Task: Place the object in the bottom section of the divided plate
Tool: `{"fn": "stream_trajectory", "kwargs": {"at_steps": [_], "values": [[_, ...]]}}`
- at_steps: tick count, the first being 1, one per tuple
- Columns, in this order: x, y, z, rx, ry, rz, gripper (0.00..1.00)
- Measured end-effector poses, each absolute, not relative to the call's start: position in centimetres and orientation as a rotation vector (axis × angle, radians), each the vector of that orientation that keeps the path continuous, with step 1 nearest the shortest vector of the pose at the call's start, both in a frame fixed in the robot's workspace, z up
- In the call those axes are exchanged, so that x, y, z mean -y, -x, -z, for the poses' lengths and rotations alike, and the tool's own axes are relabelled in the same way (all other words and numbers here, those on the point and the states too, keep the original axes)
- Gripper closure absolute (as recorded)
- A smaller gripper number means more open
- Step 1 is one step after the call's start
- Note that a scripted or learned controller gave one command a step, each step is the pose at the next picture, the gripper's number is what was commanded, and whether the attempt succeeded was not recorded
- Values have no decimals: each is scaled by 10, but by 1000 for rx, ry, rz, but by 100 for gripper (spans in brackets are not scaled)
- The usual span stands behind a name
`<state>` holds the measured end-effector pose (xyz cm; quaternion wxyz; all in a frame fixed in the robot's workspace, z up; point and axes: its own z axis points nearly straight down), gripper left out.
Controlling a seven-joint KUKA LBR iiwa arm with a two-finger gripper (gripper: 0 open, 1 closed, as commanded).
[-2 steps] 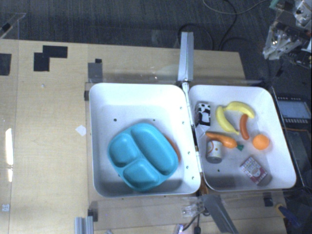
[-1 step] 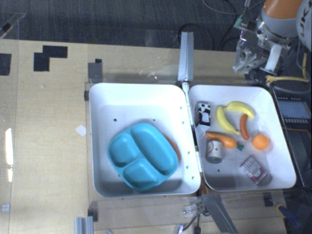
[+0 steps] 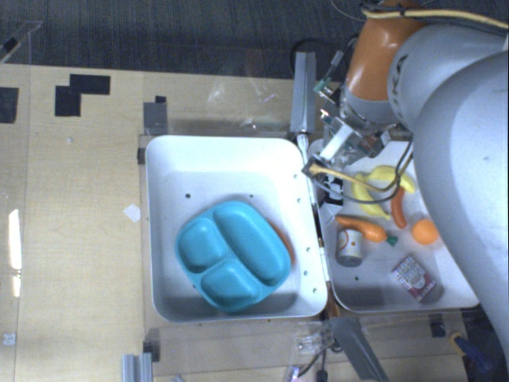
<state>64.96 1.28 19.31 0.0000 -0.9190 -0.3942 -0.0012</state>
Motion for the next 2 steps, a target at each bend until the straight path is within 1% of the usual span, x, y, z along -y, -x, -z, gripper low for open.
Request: {"fn": "stream_trajectory", "kwargs": {"at_steps": [1,2], "values": [[-98,-663,-185,1134,2929,5,100],[-172,-650,-117,602,3080,7,100]]}}
